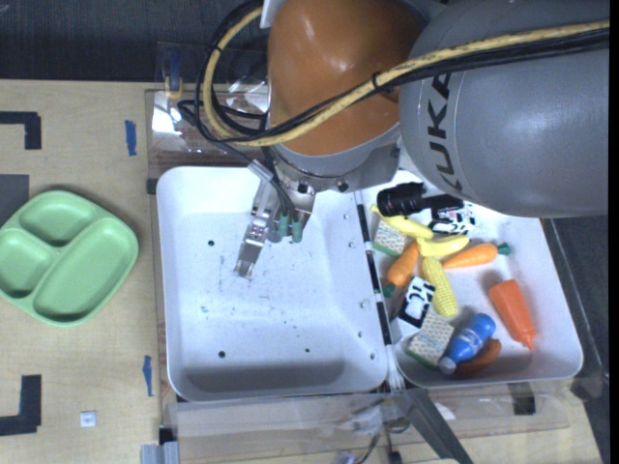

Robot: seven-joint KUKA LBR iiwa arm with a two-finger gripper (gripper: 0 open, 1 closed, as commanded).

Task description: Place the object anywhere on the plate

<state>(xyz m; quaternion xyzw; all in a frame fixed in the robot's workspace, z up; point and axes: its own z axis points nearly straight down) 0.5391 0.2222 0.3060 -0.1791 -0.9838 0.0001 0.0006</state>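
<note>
Claw point(253, 249): hung over left bin point(193, 356), tips low above its bare floor, nothing visible between them; spread or pressed together not discernible at this slant. Right bin point(561, 356): heaped toy food, including carrot point(513, 309), corn cob point(441, 286), blue bottle point(469, 336); likely stock for picking. Green plate point(63, 256): on counter point(77, 114), far left, three wells, well apart from claw. Task's object: not identifiable; presumably among the heap.

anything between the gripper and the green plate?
In the camera view, just bare floor of the left bin, its left wall, then a strip of bench. No objects lie between the gripper and the green plate.
</note>
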